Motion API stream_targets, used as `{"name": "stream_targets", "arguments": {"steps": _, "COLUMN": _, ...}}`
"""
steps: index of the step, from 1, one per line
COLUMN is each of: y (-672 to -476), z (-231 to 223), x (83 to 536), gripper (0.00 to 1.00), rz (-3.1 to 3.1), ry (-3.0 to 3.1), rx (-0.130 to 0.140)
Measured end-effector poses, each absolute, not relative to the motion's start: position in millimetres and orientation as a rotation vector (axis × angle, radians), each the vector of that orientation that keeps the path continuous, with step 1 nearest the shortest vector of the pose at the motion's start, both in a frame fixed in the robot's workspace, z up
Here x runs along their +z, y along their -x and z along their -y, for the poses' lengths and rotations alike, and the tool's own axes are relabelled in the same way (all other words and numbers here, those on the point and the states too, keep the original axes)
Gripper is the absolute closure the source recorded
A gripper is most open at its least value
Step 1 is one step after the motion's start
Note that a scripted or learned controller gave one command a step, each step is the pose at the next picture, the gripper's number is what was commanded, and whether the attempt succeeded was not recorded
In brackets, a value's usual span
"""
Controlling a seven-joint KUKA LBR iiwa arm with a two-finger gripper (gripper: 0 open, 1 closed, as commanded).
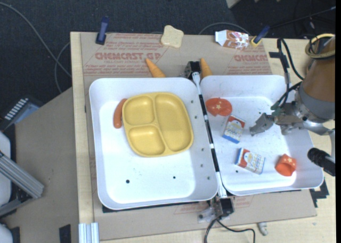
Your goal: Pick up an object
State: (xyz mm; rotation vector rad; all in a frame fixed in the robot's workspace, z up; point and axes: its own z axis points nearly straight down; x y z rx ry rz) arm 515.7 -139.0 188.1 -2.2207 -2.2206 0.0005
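A small blue-white carton point(233, 129) lies flat in the right bin point(250, 84).

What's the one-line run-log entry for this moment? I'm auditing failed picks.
claw: above right bin, nothing seen held | nearest: small carton | left bin: yellow tray

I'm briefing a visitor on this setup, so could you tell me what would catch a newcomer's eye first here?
Most striking is the yellow divided plate, filling much of the left bin, with a red-orange sausage tucked along its left edge. In the right bin, the gripper hovers near a small carton, with a tomato slice beyond it.
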Motion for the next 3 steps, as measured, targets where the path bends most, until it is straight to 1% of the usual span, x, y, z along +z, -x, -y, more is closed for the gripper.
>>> {"name": "stream_targets", "arguments": {"steps": 1, "y": -559.1, "z": 99.1, "x": 84.2, "gripper": 0.0, "rz": 2.222, "ry": 2.219, "rx": 0.0}}
{"name": "stream_targets", "arguments": {"steps": 2, "y": -559.4, "z": 99.5, "x": 94.2, "gripper": 1.0, "rz": 2.221, "ry": 2.222, "rx": -0.001}}
{"name": "stream_targets", "arguments": {"steps": 3, "y": -626.6, "z": 41.6, "x": 186.0, "gripper": 1.0, "rz": 2.225, "ry": 2.221, "rx": -0.005}}
